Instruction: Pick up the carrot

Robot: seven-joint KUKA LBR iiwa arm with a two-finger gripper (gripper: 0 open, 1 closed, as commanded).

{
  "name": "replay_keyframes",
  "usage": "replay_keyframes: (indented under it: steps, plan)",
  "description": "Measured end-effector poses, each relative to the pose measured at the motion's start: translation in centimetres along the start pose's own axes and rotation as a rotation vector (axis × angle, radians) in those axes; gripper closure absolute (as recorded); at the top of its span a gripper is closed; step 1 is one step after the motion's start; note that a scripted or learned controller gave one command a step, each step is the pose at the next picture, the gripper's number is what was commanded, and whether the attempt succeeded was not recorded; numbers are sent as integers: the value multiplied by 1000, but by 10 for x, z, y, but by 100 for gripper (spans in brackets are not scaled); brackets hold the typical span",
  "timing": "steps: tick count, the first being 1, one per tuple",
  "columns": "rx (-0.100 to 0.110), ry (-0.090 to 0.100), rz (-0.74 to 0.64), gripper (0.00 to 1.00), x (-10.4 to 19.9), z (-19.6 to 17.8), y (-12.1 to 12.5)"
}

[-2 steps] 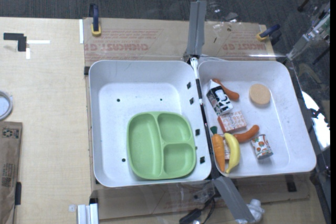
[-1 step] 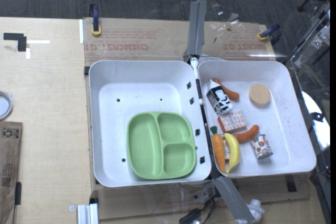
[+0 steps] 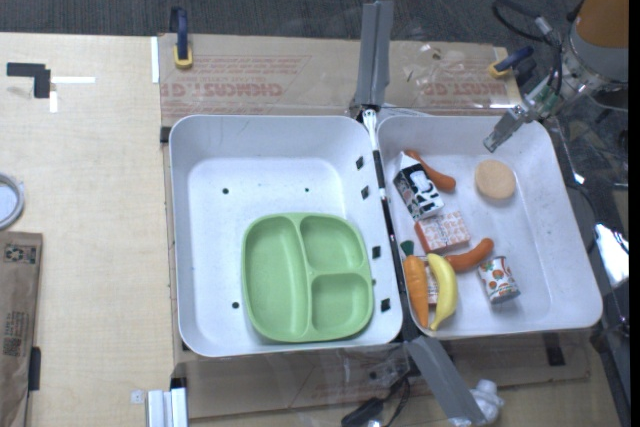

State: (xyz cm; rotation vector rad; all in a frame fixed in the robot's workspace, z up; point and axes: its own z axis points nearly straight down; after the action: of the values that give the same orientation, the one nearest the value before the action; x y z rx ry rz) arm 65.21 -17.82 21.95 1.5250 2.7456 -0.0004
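Observation:
The carrot (image 3: 414,290) is a short orange piece lying lengthwise at the front left of the right bin (image 3: 560,225). It touches a yellow banana (image 3: 444,289) on its right side. My gripper (image 3: 502,135) hangs over the bin's back right part, reaching down from the grey arm with the orange band (image 3: 606,5). It sits far from the carrot, just above a round tan bun (image 3: 495,181). Nothing shows in it.
The right bin also holds a black-and-white carton (image 3: 418,191), two reddish sausages (image 3: 468,255) (image 3: 432,172), a pink wafer block (image 3: 442,232) and a small can (image 3: 499,280). A green divided plate (image 3: 308,275) lies in the left bin (image 3: 200,215).

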Motion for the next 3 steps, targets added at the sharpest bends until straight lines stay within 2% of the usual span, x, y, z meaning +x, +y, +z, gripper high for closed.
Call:
replay_keyframes:
  steps: [1,2,3]
  plan:
    - [-2,-1,-288,0,42,118,-10]
    - [-5,-4,-285,100,40,107,-9]
    - [-3,-4,-694,100,44,3,-20]
